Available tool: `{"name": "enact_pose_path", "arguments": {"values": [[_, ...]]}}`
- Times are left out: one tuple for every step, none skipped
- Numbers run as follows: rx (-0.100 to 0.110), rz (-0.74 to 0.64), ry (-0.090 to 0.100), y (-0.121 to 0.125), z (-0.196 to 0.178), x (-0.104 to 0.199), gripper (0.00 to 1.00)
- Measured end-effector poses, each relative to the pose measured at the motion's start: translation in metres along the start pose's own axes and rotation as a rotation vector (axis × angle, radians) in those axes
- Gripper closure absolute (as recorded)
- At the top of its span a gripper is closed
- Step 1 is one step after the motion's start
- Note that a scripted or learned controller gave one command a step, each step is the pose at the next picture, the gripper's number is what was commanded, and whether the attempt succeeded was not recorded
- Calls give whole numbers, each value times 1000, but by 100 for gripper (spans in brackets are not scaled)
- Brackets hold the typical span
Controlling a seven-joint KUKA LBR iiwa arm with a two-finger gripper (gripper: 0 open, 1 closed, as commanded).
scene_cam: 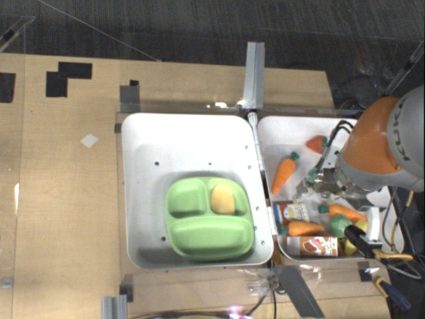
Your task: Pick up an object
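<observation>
Camera view: wooden tabletop [60, 198] bearing two shallow white bins side by side; left bin [153, 145] holds a green compartment tray [209, 234] with a yellow lemon-like item [224, 199] in its upper right compartment, well apart from the arm. Right bin [282, 135] holds the pickable clutter: a carrot [284, 172] lying free near the divider, a second carrot [305, 228], a small carton [317, 246], an orange piece [316, 143]; the gripper [320, 183] hangs low among these, judged placed for a grasp. Whether the fingers are open or closed cannot be told, and no object is seen held.
</observation>
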State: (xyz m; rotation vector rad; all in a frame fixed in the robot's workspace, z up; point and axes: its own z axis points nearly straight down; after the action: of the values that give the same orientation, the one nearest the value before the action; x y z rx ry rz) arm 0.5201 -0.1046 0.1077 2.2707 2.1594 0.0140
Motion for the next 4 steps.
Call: {"name": "enact_pose_path", "arguments": {"values": [[-7, -110, -1, 67, 17, 22, 0], [-2, -175, -2, 123, 19, 27, 0], [4, -172, -2, 133, -14, -38, 0], [4, -209, -1, 150, -4, 11, 0]]}}
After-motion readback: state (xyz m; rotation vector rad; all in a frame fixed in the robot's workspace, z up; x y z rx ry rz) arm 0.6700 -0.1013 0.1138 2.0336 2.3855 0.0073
